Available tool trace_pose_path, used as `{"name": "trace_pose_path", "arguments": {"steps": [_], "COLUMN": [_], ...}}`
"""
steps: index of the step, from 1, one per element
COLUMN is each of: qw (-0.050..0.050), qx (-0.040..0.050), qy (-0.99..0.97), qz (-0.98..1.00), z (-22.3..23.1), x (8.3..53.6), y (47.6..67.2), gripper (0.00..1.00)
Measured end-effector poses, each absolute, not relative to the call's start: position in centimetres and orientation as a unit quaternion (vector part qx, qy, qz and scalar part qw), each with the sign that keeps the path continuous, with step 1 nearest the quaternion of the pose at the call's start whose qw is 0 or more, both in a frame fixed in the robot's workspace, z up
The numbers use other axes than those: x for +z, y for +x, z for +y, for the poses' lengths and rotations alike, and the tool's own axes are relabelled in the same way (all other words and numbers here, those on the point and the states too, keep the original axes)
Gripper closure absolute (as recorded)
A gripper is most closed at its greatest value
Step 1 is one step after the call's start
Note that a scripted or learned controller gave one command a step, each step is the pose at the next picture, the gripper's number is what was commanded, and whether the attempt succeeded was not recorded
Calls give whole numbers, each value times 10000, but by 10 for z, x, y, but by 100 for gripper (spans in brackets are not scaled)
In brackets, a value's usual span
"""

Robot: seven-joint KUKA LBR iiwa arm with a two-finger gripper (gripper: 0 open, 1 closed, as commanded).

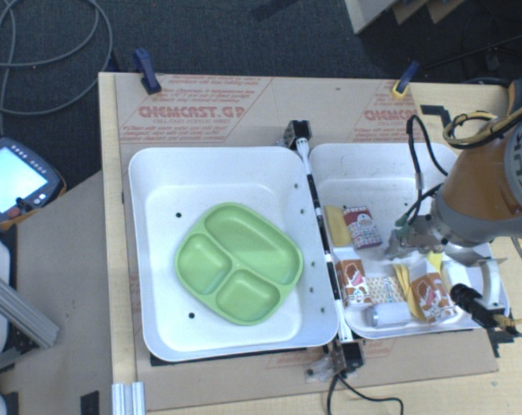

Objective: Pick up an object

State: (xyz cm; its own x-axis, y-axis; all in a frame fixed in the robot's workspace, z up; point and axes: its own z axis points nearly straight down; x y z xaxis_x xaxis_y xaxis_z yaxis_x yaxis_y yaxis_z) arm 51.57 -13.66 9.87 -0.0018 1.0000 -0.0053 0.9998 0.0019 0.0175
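Observation:
The right bin [365,158] holds several small items. A yellow bar [334,225] and a red-and-white packet [360,226] lie near its left wall. A brown-and-white packet [353,279] and a speckled packet [384,290] sit lower down, beside a pale tube [391,316] and an orange-brown packet [429,296]. My gripper [404,239] is low inside this bin, just right of the red-and-white packet and above some yellow strips [404,277]. The wrist and orange band [481,188] cover its tip.
The left bin [157,180] carries a green divided plate [238,262]. A black hinge strip [313,206] runs between the bins. Cables [464,128] loop over the arm at the right. Blue clamps [146,69] hold the cardboard at the back.

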Motion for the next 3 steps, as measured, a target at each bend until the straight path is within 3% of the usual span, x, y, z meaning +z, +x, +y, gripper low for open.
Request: {"name": "trace_pose_path", "arguments": {"steps": [1,2,3], "qw": [78,6,11], "qx": [43,9,1], "qy": [7064,7065,7065], "qz": [7077,7077,7077], "z": [-137,-94,-95], "x": [99,85,95], "y": [516,599,599], "gripper": [0,0,100]}}
